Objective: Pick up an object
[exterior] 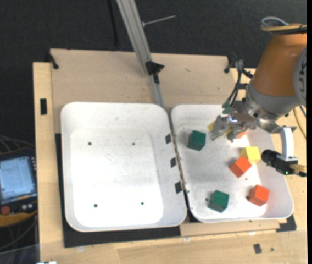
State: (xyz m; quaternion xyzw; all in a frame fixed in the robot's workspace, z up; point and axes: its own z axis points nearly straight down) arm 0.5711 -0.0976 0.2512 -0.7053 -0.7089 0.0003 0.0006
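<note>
The grey-and-orange arm (pixel 279 70) reaches in over the right bin (pixel 200 213), its gripper (pixel 226 126) low over the bin's upper part; whether it grips anything cannot be told; a green cube (pixel 196 140) sits just left of it; a yellow cube (pixel 252 154) touches an orange cube (pixel 240 166); another orange cube (pixel 258 194) and green cube (pixel 218 200) lie nearer the front; the left bin (pixel 117 164) adjoins.
</note>
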